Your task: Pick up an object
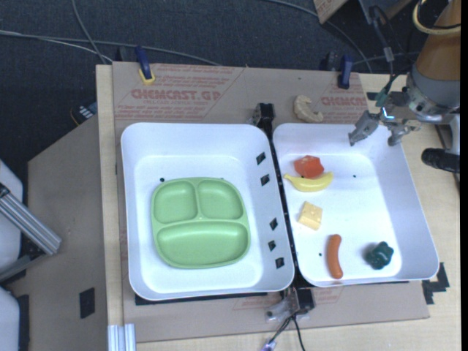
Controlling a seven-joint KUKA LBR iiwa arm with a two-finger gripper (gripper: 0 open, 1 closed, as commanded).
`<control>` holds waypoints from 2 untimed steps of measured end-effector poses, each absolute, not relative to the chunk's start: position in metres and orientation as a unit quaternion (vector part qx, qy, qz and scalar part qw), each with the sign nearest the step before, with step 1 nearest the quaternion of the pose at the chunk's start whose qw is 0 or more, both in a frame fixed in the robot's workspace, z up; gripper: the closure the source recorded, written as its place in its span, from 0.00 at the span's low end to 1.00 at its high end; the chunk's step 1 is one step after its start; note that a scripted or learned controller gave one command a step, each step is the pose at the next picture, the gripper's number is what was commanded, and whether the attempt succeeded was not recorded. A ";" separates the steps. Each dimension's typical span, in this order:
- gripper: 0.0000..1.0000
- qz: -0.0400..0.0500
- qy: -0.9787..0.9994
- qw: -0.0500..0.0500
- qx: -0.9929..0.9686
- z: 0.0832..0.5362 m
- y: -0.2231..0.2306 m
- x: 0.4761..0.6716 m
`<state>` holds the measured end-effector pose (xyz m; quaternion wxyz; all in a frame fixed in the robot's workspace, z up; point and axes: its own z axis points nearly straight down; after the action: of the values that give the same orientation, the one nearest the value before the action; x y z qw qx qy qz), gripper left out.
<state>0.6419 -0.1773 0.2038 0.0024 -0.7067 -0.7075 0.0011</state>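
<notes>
Nearest us in the right bin (409,196) we note a green broccoli piece (379,255) and a sausage (334,256), then a cheese wedge (311,216), a banana (309,183) and a red tomato (310,167) touching it. The left bin (135,196) holds a green divided plate (199,221). Farthest, the gripper (380,134) hovers over the right bin's far rim, fingers spread, nothing between them.

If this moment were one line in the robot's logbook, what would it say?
gripper: open, over right white bin far edge, holding nothing | red tomato-like toy, yellow toy banana: untouched
</notes>
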 end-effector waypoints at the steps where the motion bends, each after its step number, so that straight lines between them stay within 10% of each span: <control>1: 0.00 0.001 -0.707 0.003 -0.707 0.151 -0.180 0.632; 2: 0.00 0.002 -0.707 0.003 -0.707 0.092 -0.170 0.631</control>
<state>0.6308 -0.1704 0.0924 0.0033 -0.7068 -0.7074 0.0015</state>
